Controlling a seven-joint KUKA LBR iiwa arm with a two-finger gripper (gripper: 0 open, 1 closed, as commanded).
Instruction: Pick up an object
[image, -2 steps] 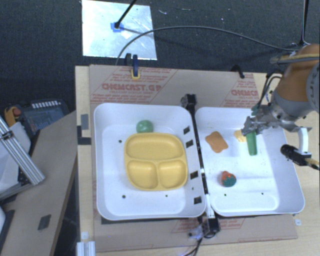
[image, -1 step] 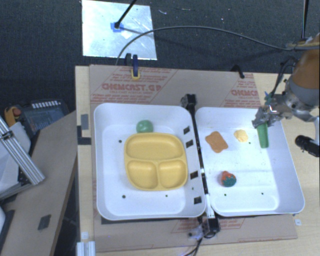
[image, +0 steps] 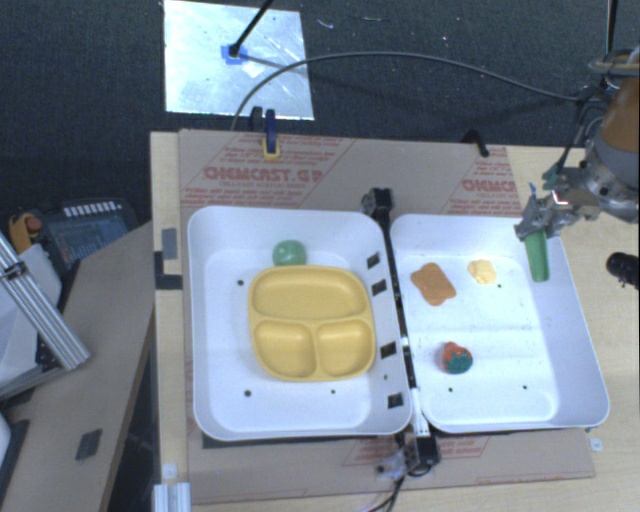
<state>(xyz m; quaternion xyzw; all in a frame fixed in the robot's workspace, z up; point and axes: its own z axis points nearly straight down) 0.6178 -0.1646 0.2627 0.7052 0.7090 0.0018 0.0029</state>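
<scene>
Already clamped on a green cylinder (image: 539, 257) at the right bin's (image: 575, 400) far right edge, your gripper (image: 537, 226) should lift straight up.

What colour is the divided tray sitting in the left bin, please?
Yellow. The divided tray shows plainly in the camera view.

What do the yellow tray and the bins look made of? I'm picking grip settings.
Yellow tray: probably moulded plastic, smooth with a slight sheen and rounded compartment walls. White bins: apparently thin formed plastic, matte-white with rolled rims, though the material isn't certain.
</scene>
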